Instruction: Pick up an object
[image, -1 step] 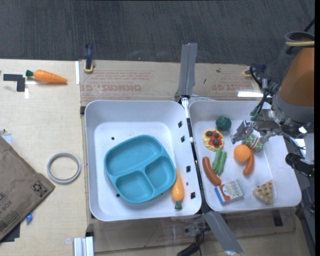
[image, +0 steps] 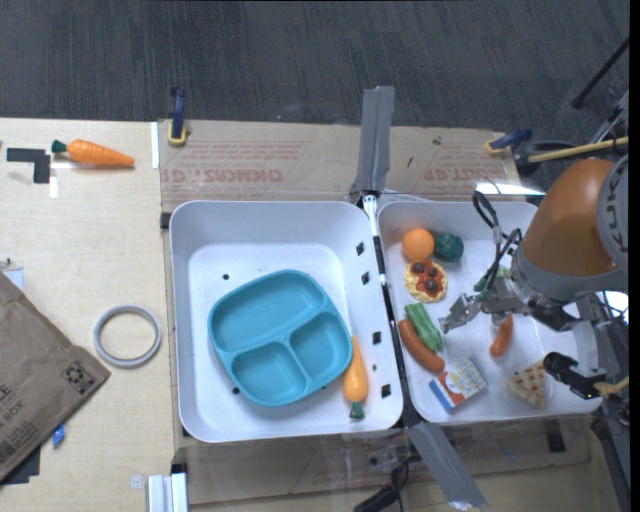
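The right bin (image: 392, 300) holds several toy foods: an orange ball (image: 418, 243), a dark green piece (image: 449, 246), a small round pizza (image: 427, 281), a green vegetable (image: 423, 325), a red hot dog (image: 420, 347), a small carton (image: 462, 383), a short red sausage (image: 500, 336) and a tan slice (image: 528, 384). My gripper (image: 461, 312) hangs over the middle of this bin, just right of the green vegetable and left of the sausage. I see nothing held in it. The arm's orange band (image: 570, 230) covers the bin's right side.
The left bin (image: 190, 300) carries a blue divided plate (image: 280, 337) and a toy carrot (image: 355, 372) by its right wall. On the bench to the left lie another carrot (image: 92, 153), a tape ring (image: 127, 334) and a cardboard box (image: 35, 380).
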